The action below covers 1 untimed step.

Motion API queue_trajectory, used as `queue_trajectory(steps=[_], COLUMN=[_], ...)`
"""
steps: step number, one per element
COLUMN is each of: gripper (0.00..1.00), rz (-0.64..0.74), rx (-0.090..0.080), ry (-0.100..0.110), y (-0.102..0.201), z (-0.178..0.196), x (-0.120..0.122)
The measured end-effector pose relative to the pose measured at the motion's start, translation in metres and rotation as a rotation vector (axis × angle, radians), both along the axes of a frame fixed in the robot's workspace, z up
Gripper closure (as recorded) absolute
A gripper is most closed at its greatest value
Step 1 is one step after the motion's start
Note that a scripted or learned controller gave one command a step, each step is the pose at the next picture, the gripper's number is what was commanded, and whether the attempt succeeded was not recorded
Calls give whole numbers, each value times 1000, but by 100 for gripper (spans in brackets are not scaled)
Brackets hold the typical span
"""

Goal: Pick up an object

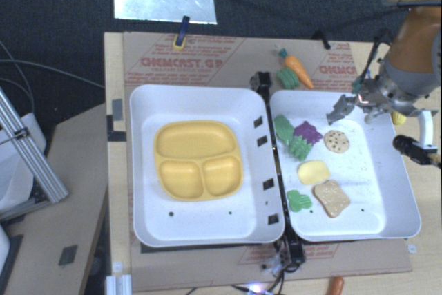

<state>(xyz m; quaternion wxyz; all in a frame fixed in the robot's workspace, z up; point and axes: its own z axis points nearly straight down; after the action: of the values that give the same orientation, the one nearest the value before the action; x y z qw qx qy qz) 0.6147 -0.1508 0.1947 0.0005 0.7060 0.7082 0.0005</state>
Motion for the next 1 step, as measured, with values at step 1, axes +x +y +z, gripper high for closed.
queue_trajectory(steps=[1], gripper=[0], rz=[-9], rx=[2], ry=[10], y=[-37], z=[-116], x=[-70])
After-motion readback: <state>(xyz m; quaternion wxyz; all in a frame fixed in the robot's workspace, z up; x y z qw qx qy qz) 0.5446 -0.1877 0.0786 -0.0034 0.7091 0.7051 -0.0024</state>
